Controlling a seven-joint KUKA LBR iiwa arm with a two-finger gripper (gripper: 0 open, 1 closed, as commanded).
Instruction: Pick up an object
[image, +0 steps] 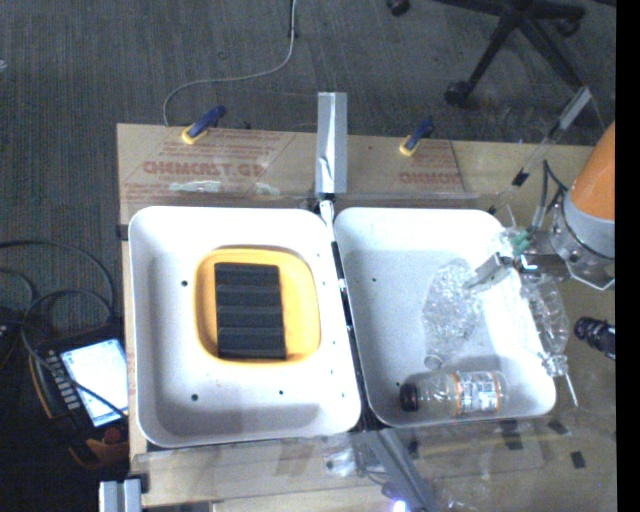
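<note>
At the right bin's (520, 395) far right edge the gripper (500, 268) reaches in from the arm (590, 215), whose grey body and orange band sit just outside that rim. Whether its fingers are parted or closed cannot be told at this size, and nothing can be made out between them. Its tip lies just beside a crumpled clear plastic piece (450, 305), which rests on the bin floor toward the middle right; whether they touch cannot be told. Along the near edge of the same bin a clear bottle (455, 392) with a dark cap and an orange-and-white label lies on its side, cap pointing toward the left bin (160, 300). On that bin's floor, about central, a yellow tray (305, 300) holds a black ribbed block (248, 310). Two yellow-and-blue clamps (203, 124) grip the bench's far edge.
</note>
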